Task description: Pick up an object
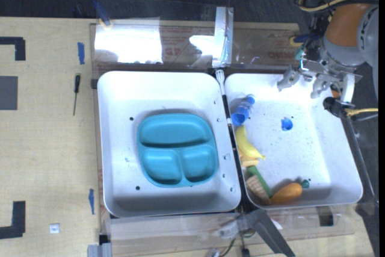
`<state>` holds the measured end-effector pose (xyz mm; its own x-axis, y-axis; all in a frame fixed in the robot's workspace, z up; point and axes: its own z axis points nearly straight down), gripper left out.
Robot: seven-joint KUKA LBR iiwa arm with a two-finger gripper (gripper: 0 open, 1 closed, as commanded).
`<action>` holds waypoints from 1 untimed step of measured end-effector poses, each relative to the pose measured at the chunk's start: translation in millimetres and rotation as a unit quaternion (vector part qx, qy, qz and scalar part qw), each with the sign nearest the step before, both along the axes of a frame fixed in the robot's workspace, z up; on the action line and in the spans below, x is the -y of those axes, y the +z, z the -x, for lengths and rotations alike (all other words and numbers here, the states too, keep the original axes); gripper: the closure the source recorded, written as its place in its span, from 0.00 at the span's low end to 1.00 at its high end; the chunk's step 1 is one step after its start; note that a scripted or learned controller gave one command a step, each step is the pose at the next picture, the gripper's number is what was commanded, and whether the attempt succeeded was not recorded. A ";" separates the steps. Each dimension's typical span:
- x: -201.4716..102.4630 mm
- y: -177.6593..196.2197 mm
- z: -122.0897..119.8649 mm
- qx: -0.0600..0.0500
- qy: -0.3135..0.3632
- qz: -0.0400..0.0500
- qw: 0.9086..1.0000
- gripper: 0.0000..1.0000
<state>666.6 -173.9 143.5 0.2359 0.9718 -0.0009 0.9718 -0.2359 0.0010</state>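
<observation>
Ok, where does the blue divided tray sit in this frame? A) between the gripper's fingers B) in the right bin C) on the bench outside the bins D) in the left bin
D: the blue tray lies flat in the left bin, while the gripper is over the right bin's far corner.

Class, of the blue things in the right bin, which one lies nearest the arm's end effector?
The small round blue piece lying alone mid-bin; the blue plastic bottle rests farther off against the left wall.

Two white bins side by side on a bench, blue tray (pixel 177 148) in the left bin (pixel 114 93), bottle (pixel 242 111), banana (pixel 246 147), brush (pixel 257 185), carrot (pixel 286 191) and small blue piece (pixel 287 124) in the right bin (pixel 337 159), gripper (pixel 313 78) above its upper right corner
</observation>
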 end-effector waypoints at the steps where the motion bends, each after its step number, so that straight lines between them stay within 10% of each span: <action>1: 13.5 -16.2 68.9 -0.001 0.046 -0.001 0.999 0.00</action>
